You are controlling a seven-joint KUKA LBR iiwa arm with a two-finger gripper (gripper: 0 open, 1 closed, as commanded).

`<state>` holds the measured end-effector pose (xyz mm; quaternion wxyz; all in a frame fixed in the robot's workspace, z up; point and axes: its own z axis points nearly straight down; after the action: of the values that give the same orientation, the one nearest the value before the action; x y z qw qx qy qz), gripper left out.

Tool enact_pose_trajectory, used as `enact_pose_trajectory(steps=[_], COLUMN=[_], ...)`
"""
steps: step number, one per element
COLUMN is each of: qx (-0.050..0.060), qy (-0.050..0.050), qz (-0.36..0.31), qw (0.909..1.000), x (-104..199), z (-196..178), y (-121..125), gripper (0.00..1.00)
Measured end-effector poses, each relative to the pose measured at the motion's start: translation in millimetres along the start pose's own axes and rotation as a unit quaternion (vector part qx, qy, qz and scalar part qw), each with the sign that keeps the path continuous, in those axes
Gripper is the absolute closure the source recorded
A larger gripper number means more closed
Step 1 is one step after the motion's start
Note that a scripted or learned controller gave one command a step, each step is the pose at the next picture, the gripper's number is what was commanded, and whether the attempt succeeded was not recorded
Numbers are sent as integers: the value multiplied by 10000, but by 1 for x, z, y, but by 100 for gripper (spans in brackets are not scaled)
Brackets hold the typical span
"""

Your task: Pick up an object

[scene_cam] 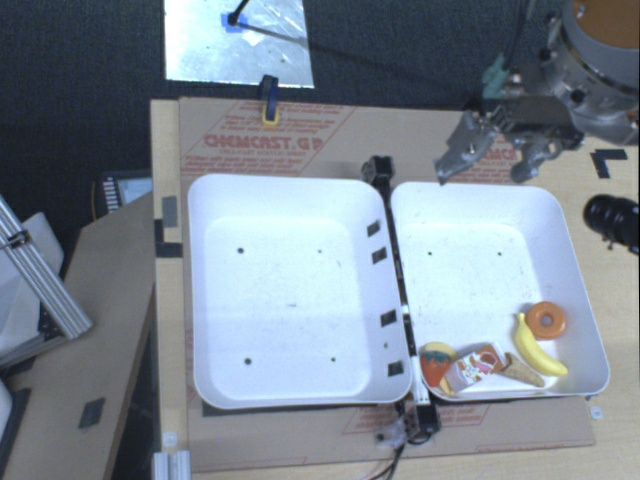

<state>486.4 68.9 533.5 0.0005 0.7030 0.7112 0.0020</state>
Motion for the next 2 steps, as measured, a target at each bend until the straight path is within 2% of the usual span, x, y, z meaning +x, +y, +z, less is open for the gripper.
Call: enact_pose_trajectory(steps=[1, 2], qx=[6, 10], qy=[3, 3], qz=[-1, 9], qw=[10000, 10000], x=[69, 123], z=[-1, -1], y=[0, 1], gripper=[0, 0])
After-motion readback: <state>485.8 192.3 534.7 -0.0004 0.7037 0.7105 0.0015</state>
